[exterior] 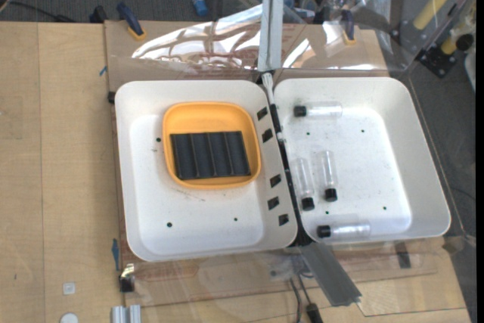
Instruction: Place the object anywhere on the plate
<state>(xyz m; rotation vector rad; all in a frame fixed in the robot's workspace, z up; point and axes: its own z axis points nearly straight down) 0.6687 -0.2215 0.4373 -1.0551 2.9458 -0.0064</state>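
Black ribbed block (209, 155) lies flat on orange plate (208, 112), centred, in the left bin (197, 238) toward its far edge. Right bin (393, 163): four clear black-capped tubes (318, 111), one by the far edge, two mid-left, one at the near edge.

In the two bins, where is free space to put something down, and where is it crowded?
Left bin: a bare strip below the orange plate, whose middle bears a black ribbed tray. Right bin: bare on its right half. Crowded near the divider, where four clear vials lie.
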